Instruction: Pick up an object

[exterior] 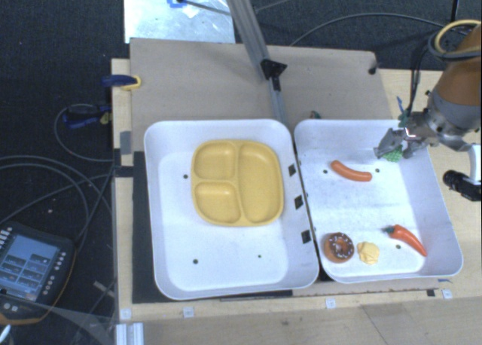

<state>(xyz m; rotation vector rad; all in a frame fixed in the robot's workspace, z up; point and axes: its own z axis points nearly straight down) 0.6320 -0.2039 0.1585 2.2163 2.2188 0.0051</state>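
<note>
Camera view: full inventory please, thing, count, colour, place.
bins: 2, white, side by side on the bench
plate: 1, yellow, three compartments, left bin
sausage: 1, orange-red, right bin, upper middle
carrot: 1, orange with green top, right bin, lower right
donut: 1, brown, right bin, lower left
yellow piece: 1, pale yellow, beside the donut
green thing: 1, right bin, at the gripper's tip
clamps: 2, blue, bench's left edge
pendant: 1, dark, floor, lower left
gripper: 1, grey, over right bin's upper right
</note>
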